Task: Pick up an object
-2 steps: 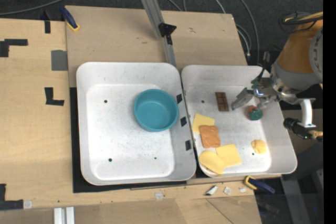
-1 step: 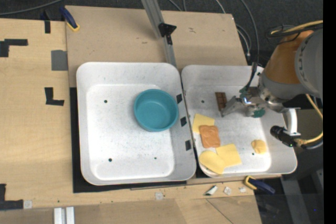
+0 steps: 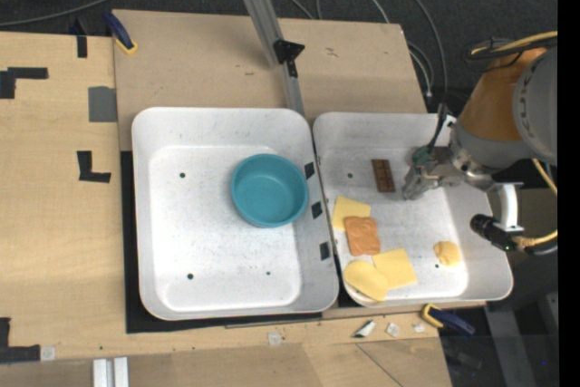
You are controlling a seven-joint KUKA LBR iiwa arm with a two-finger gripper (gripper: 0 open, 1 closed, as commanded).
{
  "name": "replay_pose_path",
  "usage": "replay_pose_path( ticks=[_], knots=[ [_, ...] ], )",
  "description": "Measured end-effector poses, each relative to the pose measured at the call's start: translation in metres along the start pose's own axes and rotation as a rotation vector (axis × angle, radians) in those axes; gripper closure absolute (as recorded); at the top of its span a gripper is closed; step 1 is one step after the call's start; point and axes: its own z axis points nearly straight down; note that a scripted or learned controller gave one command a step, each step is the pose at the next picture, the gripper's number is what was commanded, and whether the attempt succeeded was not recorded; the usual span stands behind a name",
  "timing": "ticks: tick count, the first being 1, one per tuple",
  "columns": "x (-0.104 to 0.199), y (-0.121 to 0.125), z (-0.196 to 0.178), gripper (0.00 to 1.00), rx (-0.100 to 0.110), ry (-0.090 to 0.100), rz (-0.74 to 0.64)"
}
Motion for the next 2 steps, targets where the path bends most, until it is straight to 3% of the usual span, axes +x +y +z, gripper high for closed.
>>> replay_pose_path(
  ticks=[1, 2],
  knots=[
    [0.001, 0.002, -0.064, 1.00, -0.010, -0.014, 0.007],
    [-0.001, 0.000, -0.107, 1.00, -0.008, -0.013, 0.007]
  ],
)
